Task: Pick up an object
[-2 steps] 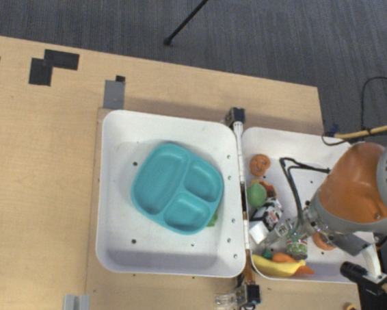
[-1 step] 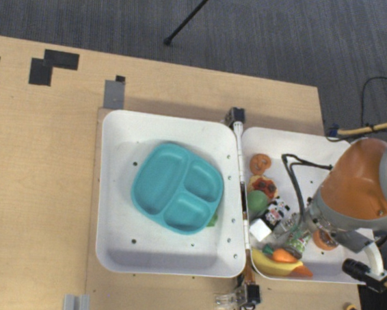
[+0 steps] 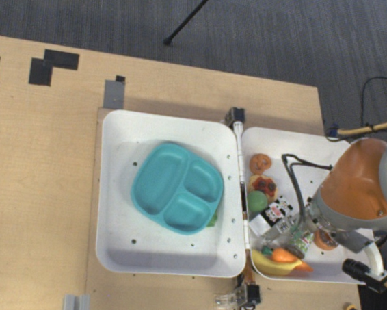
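The right bin (image 3: 318, 147) holds several small objects in its left half: an orange-brown round piece (image 3: 261, 163), a red and black item (image 3: 265, 186), a green item (image 3: 256, 201), a black-and-white item (image 3: 279, 211), a yellow banana (image 3: 271, 265) and an orange carrot (image 3: 284, 256) lying on it. My gripper (image 3: 297, 239) hangs low over the front of this bin, just above the carrot and banana and right of the black-and-white item. The arm's orange band (image 3: 359, 182) hides the bin's right half.
In the left bin (image 3: 119, 177) lies a teal divided plate (image 3: 178, 187), with a bit of green showing under its right edge. An orange ring (image 3: 326, 242) sits by the wrist. A black cable (image 3: 294, 179) loops across the right bin. A ridge (image 3: 241, 190) separates the bins.
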{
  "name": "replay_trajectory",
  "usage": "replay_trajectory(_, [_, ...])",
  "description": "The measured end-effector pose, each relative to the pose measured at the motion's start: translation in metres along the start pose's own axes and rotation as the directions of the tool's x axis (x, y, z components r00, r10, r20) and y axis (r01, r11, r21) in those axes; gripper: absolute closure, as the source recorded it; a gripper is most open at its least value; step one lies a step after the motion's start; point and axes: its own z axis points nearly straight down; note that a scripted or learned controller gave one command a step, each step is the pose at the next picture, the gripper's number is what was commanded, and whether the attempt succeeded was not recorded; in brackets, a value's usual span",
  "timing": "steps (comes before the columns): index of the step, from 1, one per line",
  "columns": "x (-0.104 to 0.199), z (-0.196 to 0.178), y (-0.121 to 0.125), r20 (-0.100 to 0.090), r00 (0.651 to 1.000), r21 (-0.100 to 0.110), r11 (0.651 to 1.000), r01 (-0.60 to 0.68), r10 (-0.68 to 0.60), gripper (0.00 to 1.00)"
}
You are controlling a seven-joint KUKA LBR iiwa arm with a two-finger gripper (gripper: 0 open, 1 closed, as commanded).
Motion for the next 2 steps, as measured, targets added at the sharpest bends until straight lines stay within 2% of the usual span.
replay_trajectory(1, [0.004, 0.011, -0.001, -0.005, 1.000, 0.005, 1.000, 0.021, -0.021, 0.00])
replay_trajectory(2, [0.003, 0.000, 0.002, -0.001, 1.000, 0.000, 1.000, 0.023, -0.023, 1.00])
